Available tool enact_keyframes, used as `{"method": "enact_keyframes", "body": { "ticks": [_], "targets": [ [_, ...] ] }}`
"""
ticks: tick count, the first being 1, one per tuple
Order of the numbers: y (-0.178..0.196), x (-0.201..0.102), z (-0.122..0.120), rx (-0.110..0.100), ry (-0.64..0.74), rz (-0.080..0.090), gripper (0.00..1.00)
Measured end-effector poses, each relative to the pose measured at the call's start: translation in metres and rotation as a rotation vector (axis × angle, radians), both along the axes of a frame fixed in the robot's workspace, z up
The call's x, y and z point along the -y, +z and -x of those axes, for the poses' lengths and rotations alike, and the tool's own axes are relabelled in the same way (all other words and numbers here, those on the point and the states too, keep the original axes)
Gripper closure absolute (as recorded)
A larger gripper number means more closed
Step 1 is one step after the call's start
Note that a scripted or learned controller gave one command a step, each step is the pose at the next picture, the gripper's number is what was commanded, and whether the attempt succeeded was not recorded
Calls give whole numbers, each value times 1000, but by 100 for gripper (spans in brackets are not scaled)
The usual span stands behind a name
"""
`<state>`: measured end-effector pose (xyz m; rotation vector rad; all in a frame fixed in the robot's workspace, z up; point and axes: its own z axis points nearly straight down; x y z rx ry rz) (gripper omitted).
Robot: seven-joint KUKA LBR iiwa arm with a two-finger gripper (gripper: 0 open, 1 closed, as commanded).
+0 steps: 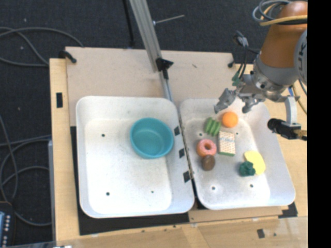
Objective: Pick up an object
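The right bin [269,187] holds an orange ball [229,119], a green ridged piece [212,126], a small patterned box [226,142], a pink doughnut [206,148], a brown ball [208,163], a yellow piece [255,160] and a dark green piece [246,169]. My gripper [236,102] hangs over the bin's far edge, just above and behind the orange ball. Its two grey fingers [224,100] are spread apart with nothing between them.
A teal bowl [151,137] sits in the left bin [103,190]. A slanted aluminium post [147,32] rises from the back between the bins. Cables lie on the dark floor at left. The arm's orange band [282,40] fills the upper right.
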<state>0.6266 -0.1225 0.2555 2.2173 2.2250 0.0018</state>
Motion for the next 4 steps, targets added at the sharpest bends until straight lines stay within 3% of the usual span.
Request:
{"method": "enact_keyframes", "body": {
  "ticks": [1,3,4],
  "targets": [
    [0,0,0,0,0,0,0],
    [-95,9,18,-5,-5,4,0],
    [-150,13,18,8,-6,8,0]
  ]
}}
